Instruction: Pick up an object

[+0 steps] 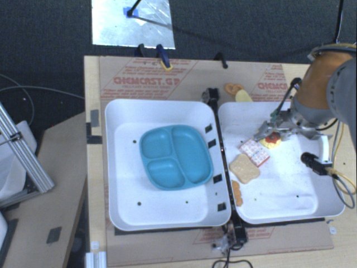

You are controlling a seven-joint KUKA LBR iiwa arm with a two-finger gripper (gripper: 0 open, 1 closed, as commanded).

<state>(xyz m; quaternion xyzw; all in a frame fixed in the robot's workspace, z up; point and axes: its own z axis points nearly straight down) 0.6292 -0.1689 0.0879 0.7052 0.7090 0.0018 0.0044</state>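
Arm [329,88] in from the right, over the right bin [290,205] | blue divided plate [175,156] sits mid left bin [120,149] | toast slice [245,168] and checkered packet [255,152] touching, mid right bin | gripper [271,134] low over red-yellow piece [272,140]; grip state: cannot tell

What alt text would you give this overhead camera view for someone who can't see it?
A grey and orange robot arm reaches into the right white bin, its gripper over a small red and yellow object, near a toast slice and a patterned packet. The left bin holds a blue divided plate.
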